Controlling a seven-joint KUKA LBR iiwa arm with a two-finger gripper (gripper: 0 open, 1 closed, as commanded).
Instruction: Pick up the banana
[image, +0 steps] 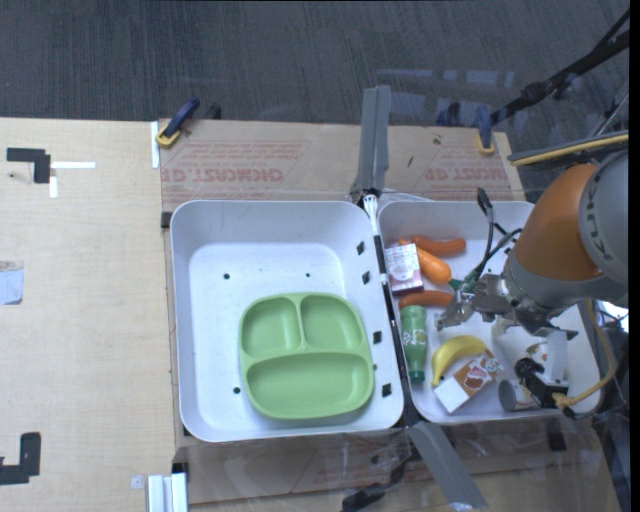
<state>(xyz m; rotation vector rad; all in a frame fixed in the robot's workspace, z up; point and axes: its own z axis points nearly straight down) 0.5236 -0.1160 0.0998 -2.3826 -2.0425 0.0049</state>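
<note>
The yellow banana (455, 353) lies curved in the right bin (455, 204), near its front, between a green bottle (413, 343) on its left and a white and brown packet (468, 382) that touches its lower end. My gripper (462, 305) hangs low over the right bin, just behind and slightly right of the banana. The banana lies free on the bin floor, apart from the gripper. The grey arm with its orange band (560, 235) comes in from the right and hides part of the bin's right side.
Behind the gripper in the right bin are an orange carrot (433, 265), two reddish-orange sausage shapes (440, 244) and a small red and white carton (403, 266). The left bin (185, 300) holds a green divided plate (305, 355). Cables (490, 235) hang near the wrist.
</note>
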